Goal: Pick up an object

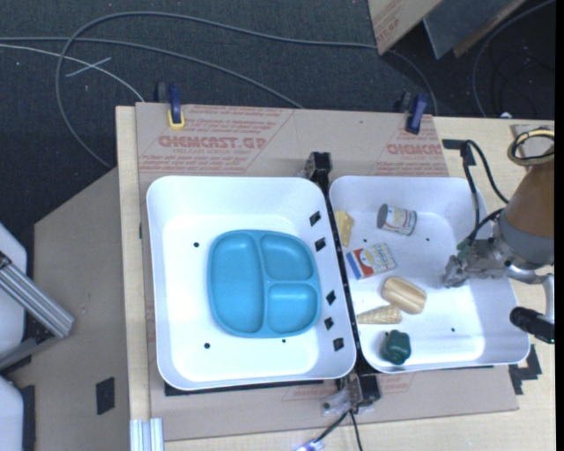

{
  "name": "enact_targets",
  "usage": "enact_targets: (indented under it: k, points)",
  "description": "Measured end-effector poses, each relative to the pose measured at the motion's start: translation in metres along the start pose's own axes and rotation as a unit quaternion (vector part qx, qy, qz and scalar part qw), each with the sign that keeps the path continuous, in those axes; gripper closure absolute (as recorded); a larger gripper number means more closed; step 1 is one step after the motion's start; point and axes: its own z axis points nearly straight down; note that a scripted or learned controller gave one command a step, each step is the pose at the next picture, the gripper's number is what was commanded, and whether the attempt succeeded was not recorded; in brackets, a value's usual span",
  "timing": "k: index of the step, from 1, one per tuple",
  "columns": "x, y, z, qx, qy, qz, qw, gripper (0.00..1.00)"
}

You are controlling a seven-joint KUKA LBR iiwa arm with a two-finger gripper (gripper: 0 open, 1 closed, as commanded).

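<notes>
1. Hanging over the right side of the right bin (458, 348), the claw (460, 269) sits low above bare white floor; it is small and dark, and I cannot tell how it is set.
2. Nearest to it is the bun (404, 294), a tan, smooth, rounded loaf to the claw's left, apart from it.
3. Just below the bun, touching or nearly so, lies a pale ridged corn cob (378, 314).
4. A red, white and blue carton (370, 261) lies flat above the bun, near the bin's left wall.
5. A short can (397, 219) lies on its side toward the far end, well apart from the claw.
6. A dark green, glossy pepper (394, 347) sits at the near edge, below the cob.
7. A small yellow piece (344, 228) rests against the left wall; its shape is hard to tell.
8. The left bin (167, 264) holds a blue tray (263, 283) with three compartments, smooth plastic with rounded corners.
9. Both bins stand side by side on the surface (220, 136), a tan board printed with red lettering, fixed at the far edge by two blue clamps (175, 106).
10. Dark carpet (70, 132) with loose cables (88, 62) surrounds the surface; a cardboard box (401, 22) lies beyond it.
</notes>
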Motion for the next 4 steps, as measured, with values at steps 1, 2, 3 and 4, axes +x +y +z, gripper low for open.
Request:
enact_targets:
  k: [1, 2, 3, 4]
  points:
    - [0.008, 0.000, -0.060, -0.002, -0.002, -0.001, 1.0000, 1.00]
    - [0.000, 0.002, -0.106, -0.003, -0.002, -0.001, 1.0000, 1.00]
    - [0.004, -0.003, -0.153, -0.003, -0.002, -0.001, 1.0000, 1.00]
    - [0.062, 0.015, -0.144, 0.001, -0.001, -0.002, 1.0000, 1.00]
